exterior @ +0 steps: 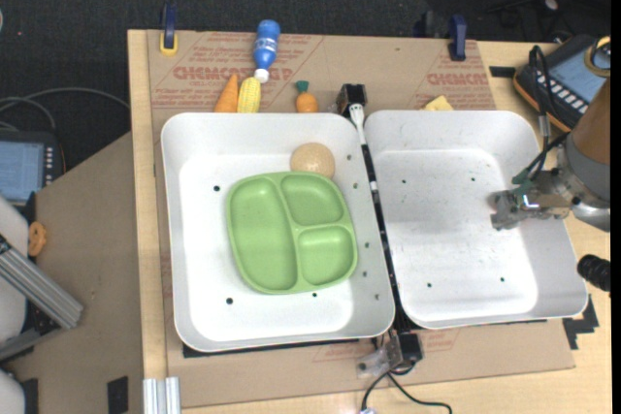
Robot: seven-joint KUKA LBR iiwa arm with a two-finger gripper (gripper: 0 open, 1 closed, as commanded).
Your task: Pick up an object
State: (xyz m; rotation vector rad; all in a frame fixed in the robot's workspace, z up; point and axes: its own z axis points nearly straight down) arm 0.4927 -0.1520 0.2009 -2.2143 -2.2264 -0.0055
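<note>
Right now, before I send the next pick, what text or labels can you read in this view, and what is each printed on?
"CHEMCAST": red print on the brown board under the bins, left of centre along its far side; smaller red lines beneath are too blurred to read.
"CHEMC...": the same red print at the far right of the board, partly cut off by the right bin.
Blue and white bottle: label too small to read.

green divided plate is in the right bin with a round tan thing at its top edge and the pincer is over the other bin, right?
Not quite: the camera view shows the green divided plate in the left bin, not the right. The round tan thing does sit at its top edge, and the pincer is over the other bin, the right bin.
</note>
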